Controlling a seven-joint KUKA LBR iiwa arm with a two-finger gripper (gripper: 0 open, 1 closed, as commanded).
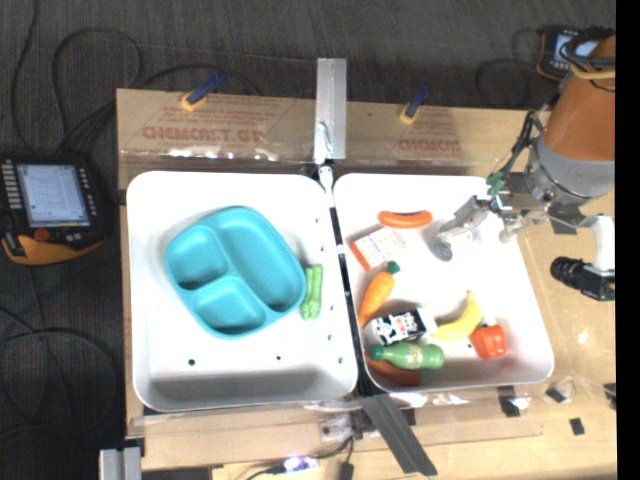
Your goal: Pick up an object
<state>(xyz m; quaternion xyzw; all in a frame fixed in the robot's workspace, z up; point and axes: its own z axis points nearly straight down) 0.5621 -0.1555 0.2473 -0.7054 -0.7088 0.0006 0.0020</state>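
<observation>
Right bin (520, 268), contents and gripper.
Toys clustered at the bin's near-left: carrot (377, 291), banana (458, 318), tomato (488, 341), green bottle (408, 356), black-and-white cube (397, 324); hot dog (405, 219) by its far wall. Gripper (455, 230) hangs above the bin's far right, nothing between its fingers; their spread unclear.

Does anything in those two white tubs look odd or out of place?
One thing: a green pea pod in the left bin stands wedged between the blue divided plate and the bin's wall, away from the other toy foods heaped in the right bin. Nothing looks spilled or broken.
</observation>
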